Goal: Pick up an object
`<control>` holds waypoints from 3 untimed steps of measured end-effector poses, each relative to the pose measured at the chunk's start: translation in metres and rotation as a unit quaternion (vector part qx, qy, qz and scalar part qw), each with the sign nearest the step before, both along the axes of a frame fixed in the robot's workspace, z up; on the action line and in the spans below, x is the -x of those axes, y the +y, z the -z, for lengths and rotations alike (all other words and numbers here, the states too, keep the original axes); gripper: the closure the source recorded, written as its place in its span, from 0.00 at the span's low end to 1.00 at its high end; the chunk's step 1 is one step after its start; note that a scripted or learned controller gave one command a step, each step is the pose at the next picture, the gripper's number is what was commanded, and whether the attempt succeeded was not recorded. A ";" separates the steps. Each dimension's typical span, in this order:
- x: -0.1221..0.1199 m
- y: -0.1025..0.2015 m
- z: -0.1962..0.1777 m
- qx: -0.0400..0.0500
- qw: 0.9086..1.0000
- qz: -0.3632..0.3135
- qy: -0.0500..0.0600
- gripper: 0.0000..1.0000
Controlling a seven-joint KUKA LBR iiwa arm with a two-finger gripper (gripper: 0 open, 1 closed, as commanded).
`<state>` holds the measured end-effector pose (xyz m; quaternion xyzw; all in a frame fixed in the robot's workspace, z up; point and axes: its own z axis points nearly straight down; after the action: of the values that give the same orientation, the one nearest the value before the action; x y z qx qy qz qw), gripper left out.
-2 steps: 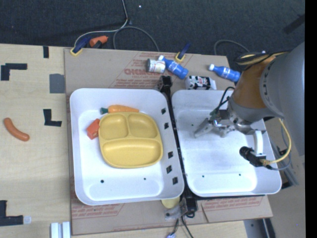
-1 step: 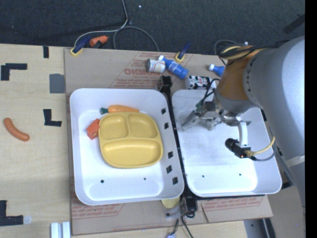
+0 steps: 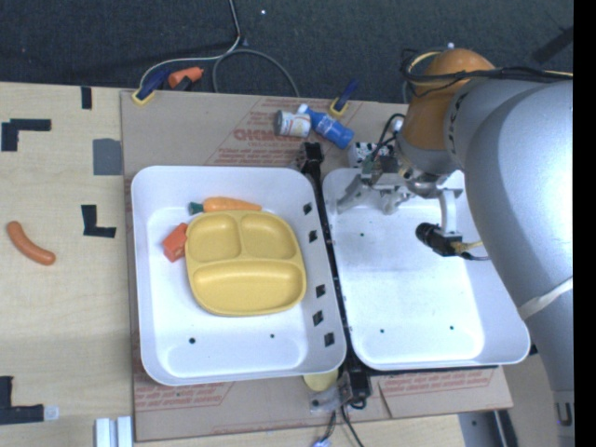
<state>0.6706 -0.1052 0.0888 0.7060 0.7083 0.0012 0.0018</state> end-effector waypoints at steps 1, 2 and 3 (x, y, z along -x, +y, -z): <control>0.003 -0.001 -0.009 0.001 1.000 0.001 0.003 1.00; 0.071 0.056 -0.101 -0.002 1.000 -0.001 -0.001 1.00; 0.088 0.097 -0.095 -0.001 1.000 -0.001 0.003 1.00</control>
<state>0.5830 -0.0078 0.1839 0.7055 0.7087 -0.0005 -0.0014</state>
